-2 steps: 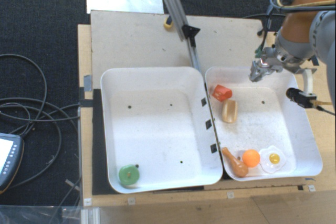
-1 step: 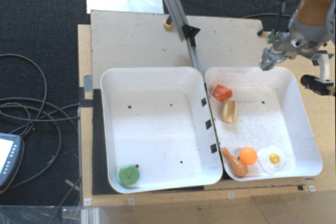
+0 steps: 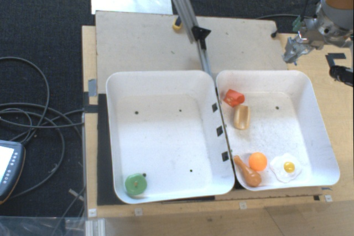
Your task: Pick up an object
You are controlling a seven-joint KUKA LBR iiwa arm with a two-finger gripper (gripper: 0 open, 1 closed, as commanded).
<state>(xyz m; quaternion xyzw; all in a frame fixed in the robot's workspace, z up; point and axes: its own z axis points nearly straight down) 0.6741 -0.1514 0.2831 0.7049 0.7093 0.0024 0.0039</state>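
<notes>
Here the grey metal gripper (image 3: 291,56) hangs at the upper right of the frame, above the desk (image 3: 238,41) just beyond the right white bin (image 3: 318,119); whether it is open or closed I cannot tell. In that bin lie a red block (image 3: 233,98), a tan bread-shaped piece (image 3: 241,117), an orange ball (image 3: 258,161), an orange carrot-like piece (image 3: 246,171) and a fried egg toy (image 3: 286,167). A green round disc (image 3: 135,184) sits in the left white bin's (image 3: 166,85) lower left corner.

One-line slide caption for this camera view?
Gripper hovers beyond the right bin holding red block, orange ball and fried egg; green disc in left bin.
</notes>
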